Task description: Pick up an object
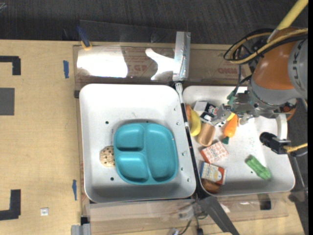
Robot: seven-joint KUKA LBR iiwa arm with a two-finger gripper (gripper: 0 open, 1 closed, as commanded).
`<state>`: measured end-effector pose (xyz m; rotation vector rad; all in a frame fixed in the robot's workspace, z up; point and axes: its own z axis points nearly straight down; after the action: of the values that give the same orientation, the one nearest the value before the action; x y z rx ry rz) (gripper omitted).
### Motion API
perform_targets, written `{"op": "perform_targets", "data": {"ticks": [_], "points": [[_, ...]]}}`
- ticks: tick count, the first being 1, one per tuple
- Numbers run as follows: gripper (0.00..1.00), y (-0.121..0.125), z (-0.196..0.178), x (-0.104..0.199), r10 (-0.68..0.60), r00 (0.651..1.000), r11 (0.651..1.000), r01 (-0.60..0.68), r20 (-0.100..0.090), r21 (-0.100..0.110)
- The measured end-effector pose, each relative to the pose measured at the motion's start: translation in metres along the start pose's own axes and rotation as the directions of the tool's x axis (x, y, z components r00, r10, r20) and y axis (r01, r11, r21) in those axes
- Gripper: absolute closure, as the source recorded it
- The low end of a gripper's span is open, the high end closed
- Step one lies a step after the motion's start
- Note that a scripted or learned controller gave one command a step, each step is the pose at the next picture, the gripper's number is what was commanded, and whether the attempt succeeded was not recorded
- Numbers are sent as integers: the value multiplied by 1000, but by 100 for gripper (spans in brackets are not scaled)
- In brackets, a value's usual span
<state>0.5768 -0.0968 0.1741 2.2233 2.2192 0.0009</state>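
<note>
No legible labels. Left bin (pixel 93 102): teal divided tray (pixel 145 152) w/ a speckled cookie (pixel 107 156) touching its left edge. Right bin (pixel 279 177): banana (pixel 194 123), copper can (pixel 207 134), orange carrot (pixel 230 125), two red cartons (pixel 213 153), green piece (pixel 257 166). Tool (pixel 234 112) just above the carrot; grip state can't tell.
</note>
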Motion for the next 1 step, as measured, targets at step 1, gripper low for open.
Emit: {"op": "perform_targets", "data": {"ticks": [1], "points": [[0,-19,-16,-8,55,998,998,-55,-1,3]]}}
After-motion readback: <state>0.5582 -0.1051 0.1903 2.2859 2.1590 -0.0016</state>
